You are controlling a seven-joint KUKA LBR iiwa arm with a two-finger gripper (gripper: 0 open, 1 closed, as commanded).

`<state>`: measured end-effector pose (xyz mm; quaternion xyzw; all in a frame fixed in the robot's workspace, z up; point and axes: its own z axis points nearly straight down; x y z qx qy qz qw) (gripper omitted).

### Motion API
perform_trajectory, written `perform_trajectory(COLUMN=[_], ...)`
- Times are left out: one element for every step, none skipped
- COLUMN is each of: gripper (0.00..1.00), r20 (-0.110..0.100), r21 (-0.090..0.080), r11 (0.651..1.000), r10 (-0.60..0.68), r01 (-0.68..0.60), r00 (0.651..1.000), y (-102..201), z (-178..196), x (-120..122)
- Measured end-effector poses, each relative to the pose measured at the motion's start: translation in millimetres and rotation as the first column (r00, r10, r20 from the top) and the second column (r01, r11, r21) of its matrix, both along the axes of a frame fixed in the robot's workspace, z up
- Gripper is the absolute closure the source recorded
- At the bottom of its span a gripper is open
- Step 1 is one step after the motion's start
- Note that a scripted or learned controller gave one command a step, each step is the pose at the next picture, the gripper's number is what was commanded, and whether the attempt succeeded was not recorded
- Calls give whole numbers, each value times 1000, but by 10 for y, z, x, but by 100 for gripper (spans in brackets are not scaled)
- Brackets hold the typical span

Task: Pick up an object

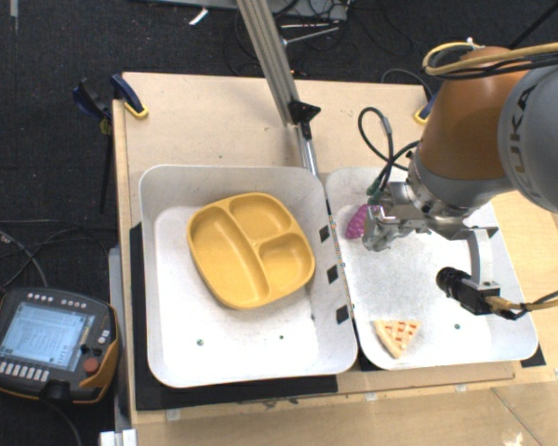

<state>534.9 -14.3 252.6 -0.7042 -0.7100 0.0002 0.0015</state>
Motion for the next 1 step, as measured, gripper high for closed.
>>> perform_trajectory(gripper=[100], r20=[0], r21=[0], r11=[1000], r10=[-1], r01=[1], r00=[1000], y=[568], z=[-134], x=[76])
